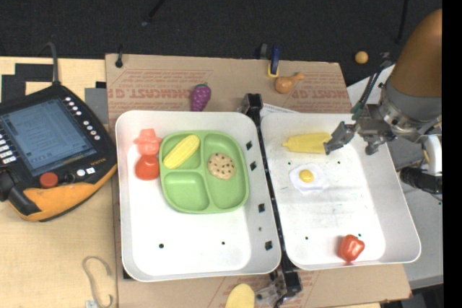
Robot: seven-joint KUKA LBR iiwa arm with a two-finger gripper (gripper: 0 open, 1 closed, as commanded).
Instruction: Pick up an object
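open floor between fried egg (307,176) and red pepper (351,247)

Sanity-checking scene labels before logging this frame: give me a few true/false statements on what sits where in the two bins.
1. The green divided plate lies in the left bin. True.
2. A cookie sits in one compartment of the plate. True.
3. The corn cob lies in the right bin. False: it sits in a compartment of the plate.
4. The fried egg lies in the right bin. True.
5. The red pepper is held between the fingers of the gripper. False: it lies apart, near the bin's front edge.
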